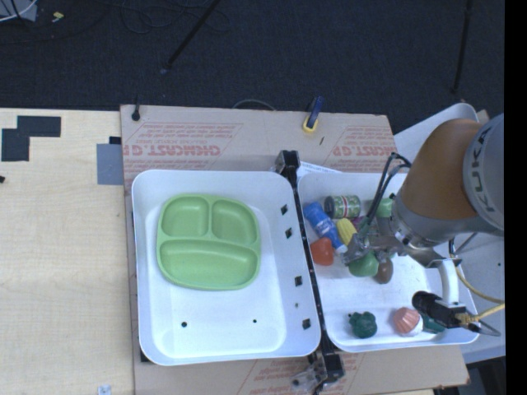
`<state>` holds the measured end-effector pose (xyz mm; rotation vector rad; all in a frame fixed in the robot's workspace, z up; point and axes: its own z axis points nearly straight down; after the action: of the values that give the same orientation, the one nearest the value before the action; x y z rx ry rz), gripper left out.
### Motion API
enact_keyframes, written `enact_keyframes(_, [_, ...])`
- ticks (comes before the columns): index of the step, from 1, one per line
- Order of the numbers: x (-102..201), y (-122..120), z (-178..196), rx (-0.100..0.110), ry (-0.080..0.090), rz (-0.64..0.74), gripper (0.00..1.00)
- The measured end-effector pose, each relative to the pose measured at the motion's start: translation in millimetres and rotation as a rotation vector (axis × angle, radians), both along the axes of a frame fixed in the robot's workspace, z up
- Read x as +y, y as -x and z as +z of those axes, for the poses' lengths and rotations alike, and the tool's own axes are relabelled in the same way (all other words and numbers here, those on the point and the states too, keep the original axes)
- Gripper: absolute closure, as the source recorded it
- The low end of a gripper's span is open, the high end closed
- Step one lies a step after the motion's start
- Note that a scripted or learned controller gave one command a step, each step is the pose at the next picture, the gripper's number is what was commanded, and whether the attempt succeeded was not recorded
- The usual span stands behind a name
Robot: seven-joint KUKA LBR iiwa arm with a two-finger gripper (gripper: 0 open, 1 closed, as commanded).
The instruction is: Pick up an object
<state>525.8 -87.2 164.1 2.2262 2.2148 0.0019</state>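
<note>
The job is not done yet, as far as I can see. The claw (368,249) is down low in the right bin (461,340), in the middle of a pile of small toys, but no toy shows up gripped or lifted in it. I can't tell if the claw is wide or narrow, b/c the arm (440,179) hangs big over it & the small parts there are a blur. Right under the claw sit a light green lump (362,267) & a brown lump (384,273), touching each other. These look like the ones it's going for, tho that's just my guess. Just beside them, on the side toward the left bin (214,323), lie a yellow toy (346,230), a blue toy (316,217) & an orange-red toy (322,253), w/ a green can (342,206) a bit further back. Near the front edge of the same bin, well apart from the claw, are a dark green toy (361,325) & a pink ball (405,321). The left bin holds a green plate (208,242) w/ 3 parts. Both bins sit on a brown cardboard sheet (206,142) on the worktop (58,262). So the reach-in part looks done: the claw is at the pile. What's left is to get a firm hold on 1 toy & lift it clear of the bin. All the toys seem to rest on the bin floor, so I'd say approx. half way at most.
</note>
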Motion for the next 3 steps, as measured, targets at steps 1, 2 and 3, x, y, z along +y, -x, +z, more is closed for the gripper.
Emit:
enact_keyframes(1, [-6, 8, 49, 0.000, 0.000, -0.001, 1.00])
enact_keyframes(2, [-6, 7, 64, 0.003, -0.001, 0.003, 1.00])
enact_keyframes(3, [40, -13, 73, 0.003, -0.002, 0.010, 1.00])
